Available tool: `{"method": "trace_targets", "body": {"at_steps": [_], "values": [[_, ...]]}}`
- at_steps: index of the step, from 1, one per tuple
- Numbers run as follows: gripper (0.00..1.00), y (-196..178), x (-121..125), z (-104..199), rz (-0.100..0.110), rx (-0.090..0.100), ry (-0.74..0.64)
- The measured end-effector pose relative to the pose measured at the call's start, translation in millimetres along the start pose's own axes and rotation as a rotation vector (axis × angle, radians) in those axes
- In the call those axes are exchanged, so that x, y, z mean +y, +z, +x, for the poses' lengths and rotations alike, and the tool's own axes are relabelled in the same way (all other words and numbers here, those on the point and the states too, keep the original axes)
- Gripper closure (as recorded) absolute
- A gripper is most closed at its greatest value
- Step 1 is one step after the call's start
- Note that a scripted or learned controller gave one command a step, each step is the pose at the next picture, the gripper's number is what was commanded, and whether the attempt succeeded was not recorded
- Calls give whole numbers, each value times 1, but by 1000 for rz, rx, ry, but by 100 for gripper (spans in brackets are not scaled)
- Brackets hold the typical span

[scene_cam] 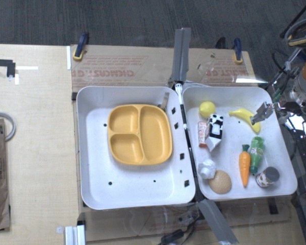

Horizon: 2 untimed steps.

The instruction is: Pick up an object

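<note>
Approach phase, nothing lifted yet. Gripper [261, 113] sits at the right bin's [290, 152] far-right side, fingertips right at the stem end of the banana [241, 116]. Fingers look slightly parted with nothing between them (small and partly blurred, so low confidence).

Banana lies in the right bin's upper area, just right of the lemon [207, 107]. Long axis runs roughly left-right, tilting down toward the right; the curved tip points at the gripper.

Next move, as I judge it: straddle the banana across its short axis, descend, close. The carrot [244, 167] and green bottle [256, 154] are nearby below.
</note>
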<state>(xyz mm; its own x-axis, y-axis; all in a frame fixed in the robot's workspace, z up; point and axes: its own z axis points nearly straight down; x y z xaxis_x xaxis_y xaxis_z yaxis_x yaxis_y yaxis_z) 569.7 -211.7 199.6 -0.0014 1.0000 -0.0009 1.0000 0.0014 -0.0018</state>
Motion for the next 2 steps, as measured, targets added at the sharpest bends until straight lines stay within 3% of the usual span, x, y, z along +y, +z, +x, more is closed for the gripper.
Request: {"method": "trace_targets", "body": {"at_steps": [1,2], "values": [[0,108,10,-1,-3,11,-51],[0,108,-65,33,0,1,-63]]}}
